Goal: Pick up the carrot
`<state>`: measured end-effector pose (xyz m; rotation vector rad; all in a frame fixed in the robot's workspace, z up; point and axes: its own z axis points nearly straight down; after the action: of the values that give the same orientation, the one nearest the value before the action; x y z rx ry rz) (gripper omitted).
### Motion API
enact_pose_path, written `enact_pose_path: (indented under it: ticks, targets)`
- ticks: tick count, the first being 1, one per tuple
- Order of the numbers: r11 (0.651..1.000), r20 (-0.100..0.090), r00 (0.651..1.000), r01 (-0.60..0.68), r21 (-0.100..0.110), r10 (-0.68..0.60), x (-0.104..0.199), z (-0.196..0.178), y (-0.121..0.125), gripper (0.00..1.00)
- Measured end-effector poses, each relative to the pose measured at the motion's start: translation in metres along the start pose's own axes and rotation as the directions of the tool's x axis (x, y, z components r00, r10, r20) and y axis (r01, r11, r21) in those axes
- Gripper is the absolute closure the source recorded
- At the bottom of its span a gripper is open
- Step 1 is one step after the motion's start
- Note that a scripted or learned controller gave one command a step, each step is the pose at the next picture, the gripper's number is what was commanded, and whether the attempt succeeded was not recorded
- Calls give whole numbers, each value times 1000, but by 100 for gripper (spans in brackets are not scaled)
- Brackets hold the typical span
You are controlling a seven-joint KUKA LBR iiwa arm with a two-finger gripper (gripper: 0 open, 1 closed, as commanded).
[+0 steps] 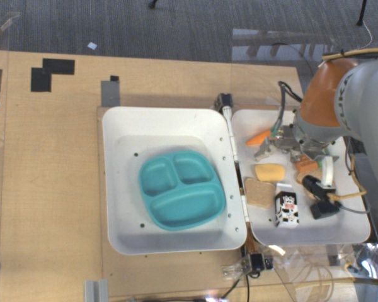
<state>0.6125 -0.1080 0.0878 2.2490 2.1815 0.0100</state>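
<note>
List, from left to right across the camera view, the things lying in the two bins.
teal divided plate → carrot → cow-print carton

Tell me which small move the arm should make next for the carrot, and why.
Probably slide the gripper a little toward the small orange carrot before any descent. The carrot lies in the shallow white bin, just beside the gripper rather than under it, so going straight down from here would likely miss it.
</note>
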Motion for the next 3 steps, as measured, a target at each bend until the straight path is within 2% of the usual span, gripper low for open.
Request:
enact_pose_path:
  ticks: [1,2,3]
  targets:
    - [1000,-1,1000,3,-1,-3,-1,-2,-52,0]
    - [1000,-3,1000,8,-11,-8,2,-14,-48,100]
    - [1000,-14,1000,13,-10,-13,168,-141,-20,100]
